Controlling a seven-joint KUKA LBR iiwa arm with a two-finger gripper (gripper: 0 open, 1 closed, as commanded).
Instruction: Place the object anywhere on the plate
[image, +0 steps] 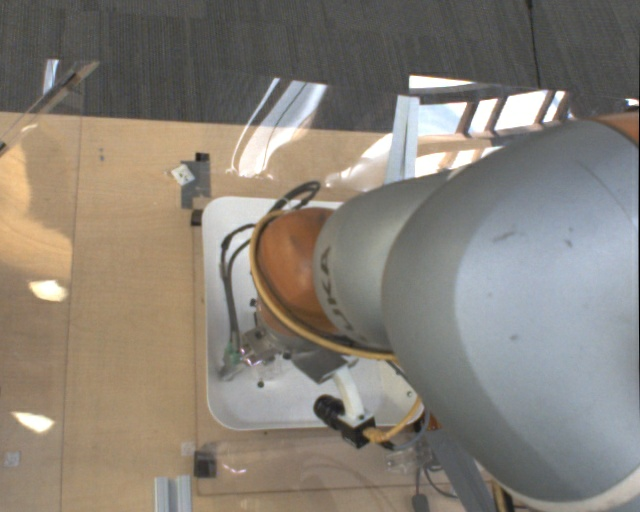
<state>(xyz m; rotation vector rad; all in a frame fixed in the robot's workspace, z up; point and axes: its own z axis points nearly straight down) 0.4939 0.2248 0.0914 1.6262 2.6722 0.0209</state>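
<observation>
Probably I am in the reaching step, my arm (470, 290) low over the white bin (215, 300) at nine o'clock; jaws' state, object and plate I cannot tell, so next I must check before lifting.

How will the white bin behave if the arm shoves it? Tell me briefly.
The white bin would probably barely slide: a black bracket sits by its upper-left corner, another by its lower-left. Broad, flat and shallow, it seems unlikely to tip. Its thin rounded rim suggests light moulded plastic, so it may flex.
</observation>
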